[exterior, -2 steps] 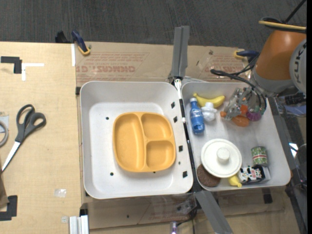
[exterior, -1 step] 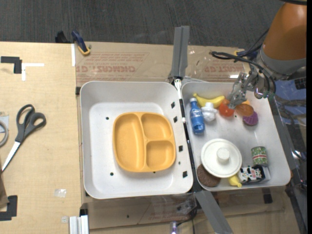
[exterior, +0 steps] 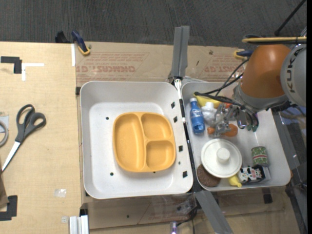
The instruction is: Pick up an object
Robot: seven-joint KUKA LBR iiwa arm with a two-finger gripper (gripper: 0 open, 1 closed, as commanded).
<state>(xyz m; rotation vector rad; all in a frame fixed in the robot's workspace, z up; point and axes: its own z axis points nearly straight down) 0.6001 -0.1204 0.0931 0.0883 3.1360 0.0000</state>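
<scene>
Dark carpet lies beyond the far edge of my desk (exterior: 39, 179), which carries cardboard (exterior: 126, 65), scissors (exterior: 24, 126) near its left edge and two white bins side by side. In the left bin (exterior: 92, 179) sits only an orange divided plate (exterior: 145, 141). All the likely picks are in the right bin (exterior: 278, 145): a blue bottle (exterior: 197, 118) by its left wall, a round white lid (exterior: 222, 157) in the middle, a green roll (exterior: 260, 156) toward the right wall, a brown disc (exterior: 208, 177) and a small printed box (exterior: 252, 173) along the near edge, with a yellow bit (exterior: 235, 181) between them.

My claw (exterior: 225, 122) is down in the far half of that bin, just beyond the lid and beside the bottle, over something small and orange (exterior: 214, 129). I judge the pick as not yet done: nothing is visibly lifted, and I am at the reach-and-grasp stage. Lifting clear remains.

My orange-banded wrist hides the bin's far right corner. Cables and metal tangle at the claw, so I cannot tell whether it is clenched or released, nor what the orange scrap is. White and yellow things by the bottle are also too cluttered to name.
</scene>
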